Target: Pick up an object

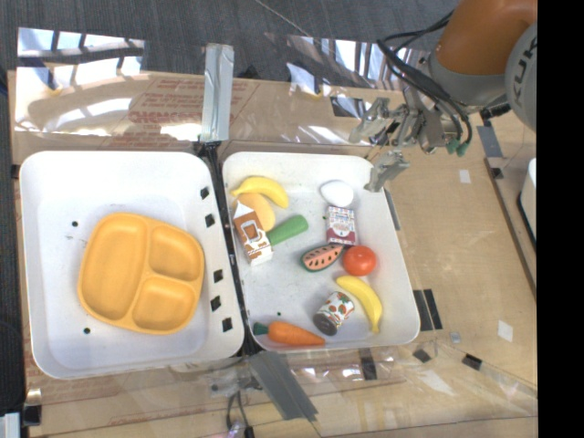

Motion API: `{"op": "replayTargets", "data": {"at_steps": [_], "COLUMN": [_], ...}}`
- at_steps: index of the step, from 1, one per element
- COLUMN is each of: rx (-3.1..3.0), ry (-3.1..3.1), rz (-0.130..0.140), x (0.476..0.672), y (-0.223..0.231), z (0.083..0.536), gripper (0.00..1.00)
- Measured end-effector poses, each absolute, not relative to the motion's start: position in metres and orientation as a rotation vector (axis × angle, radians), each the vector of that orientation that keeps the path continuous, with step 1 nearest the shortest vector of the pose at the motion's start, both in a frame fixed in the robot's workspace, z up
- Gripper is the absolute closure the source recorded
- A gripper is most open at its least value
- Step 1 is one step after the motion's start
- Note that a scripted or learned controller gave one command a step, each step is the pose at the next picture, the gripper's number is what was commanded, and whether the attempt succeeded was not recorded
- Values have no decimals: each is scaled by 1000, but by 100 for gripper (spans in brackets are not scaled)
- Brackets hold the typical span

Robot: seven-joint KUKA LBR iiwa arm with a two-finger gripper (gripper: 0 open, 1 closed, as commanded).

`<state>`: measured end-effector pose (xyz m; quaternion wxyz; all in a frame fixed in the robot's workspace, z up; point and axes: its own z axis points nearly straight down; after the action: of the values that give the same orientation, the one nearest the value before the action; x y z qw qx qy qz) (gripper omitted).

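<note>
A grey arm with an orange band reaches in from the right, its end effector poised over the upper right corner of the right bin on the counter; whether it is spread or pressed together cannot be told, and nothing is seen held by it. The right bin carries the objects to be picked: a banana near the top left, a small milk carton just below it, a green cylinder beside the carton, a white egg-like object near the top, a red-and-white box just under it, a watermelon slice, a tomato, a second banana, a small can touching that banana, and a carrot along the near wall. The left bin holds a yellow divided tray, lying flat. Grey tape runs down the cardboard behind the two bins.
</note>
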<state>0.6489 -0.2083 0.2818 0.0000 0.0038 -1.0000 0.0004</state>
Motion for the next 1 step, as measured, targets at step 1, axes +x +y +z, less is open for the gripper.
{"op": "replayTargets", "data": {"at_steps": [1], "rx": [419], "ry": [-3107], "rz": [-5], "x": [592], "y": [-209], "z": [153], "gripper": [0]}}
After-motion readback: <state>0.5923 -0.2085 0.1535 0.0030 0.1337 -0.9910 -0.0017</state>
